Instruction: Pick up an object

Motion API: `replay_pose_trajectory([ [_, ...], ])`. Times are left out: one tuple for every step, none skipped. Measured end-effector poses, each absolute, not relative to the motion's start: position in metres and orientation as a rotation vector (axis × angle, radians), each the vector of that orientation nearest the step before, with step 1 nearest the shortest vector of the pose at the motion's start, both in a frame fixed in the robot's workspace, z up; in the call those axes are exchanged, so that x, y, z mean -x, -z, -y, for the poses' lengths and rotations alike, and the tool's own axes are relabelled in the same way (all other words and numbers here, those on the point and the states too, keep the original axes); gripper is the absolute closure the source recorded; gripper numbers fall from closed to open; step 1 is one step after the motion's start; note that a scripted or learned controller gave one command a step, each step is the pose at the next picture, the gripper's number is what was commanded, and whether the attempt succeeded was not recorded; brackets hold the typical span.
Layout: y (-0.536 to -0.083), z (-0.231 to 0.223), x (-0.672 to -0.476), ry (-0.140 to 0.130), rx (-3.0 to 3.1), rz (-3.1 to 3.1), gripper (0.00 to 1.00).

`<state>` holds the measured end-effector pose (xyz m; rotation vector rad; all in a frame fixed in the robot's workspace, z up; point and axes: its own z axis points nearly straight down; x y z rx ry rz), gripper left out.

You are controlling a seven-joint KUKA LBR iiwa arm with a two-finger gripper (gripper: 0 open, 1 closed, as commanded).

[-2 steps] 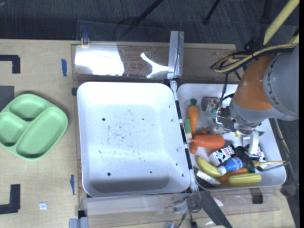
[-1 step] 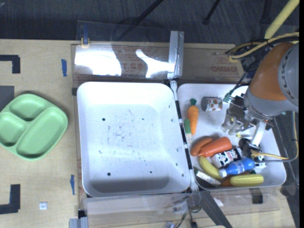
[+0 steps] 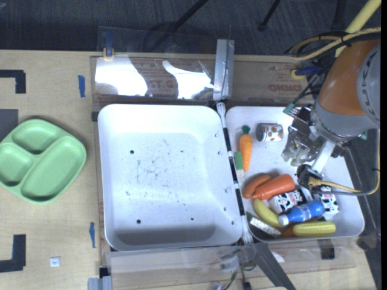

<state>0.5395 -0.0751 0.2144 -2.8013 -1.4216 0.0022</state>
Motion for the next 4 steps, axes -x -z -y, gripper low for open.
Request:
replay_pose_trajectory([
  [-0.214,0.075,-0.539,-0.002,2.801,1.421,0.00],
  [-0.302,0.114,-0.551,-0.002,2.948,1.087,0.00],
  [-0.373,0.071,-0.522,-0.002,2.954,1.069,0.00],
  [-0.242,0.112,-0.507,-0.004,2.981,0.985,0.00],
])
